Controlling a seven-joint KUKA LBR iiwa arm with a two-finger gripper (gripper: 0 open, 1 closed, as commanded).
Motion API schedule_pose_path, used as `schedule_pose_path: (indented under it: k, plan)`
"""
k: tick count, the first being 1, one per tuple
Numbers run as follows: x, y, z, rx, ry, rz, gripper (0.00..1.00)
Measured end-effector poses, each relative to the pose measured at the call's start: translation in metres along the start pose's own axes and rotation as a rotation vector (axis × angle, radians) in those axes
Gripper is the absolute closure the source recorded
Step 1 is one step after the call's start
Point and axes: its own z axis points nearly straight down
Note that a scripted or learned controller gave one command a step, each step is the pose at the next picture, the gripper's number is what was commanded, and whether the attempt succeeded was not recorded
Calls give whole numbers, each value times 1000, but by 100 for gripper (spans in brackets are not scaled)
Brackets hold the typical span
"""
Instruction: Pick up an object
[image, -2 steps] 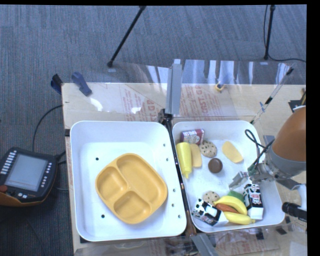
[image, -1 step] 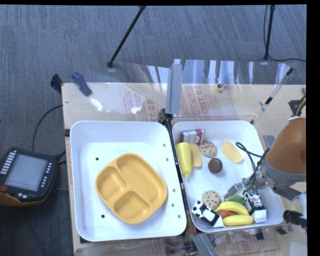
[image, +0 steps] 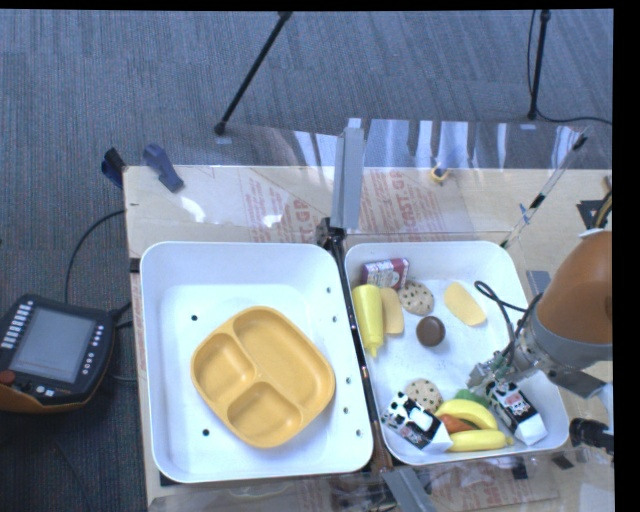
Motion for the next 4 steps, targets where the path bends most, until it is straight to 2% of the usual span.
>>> schedule_pose_path:
  k: [1, 2, 3, 4]
  plan:
    - [48, 35, 11, 8, 1, 353, 100]
    - [48, 34, 5, 15, 4, 352, 100]
    - [48, 34, 5, 15, 4, 353, 0]
    - [26, -13, 11, 9, 9, 94, 0]
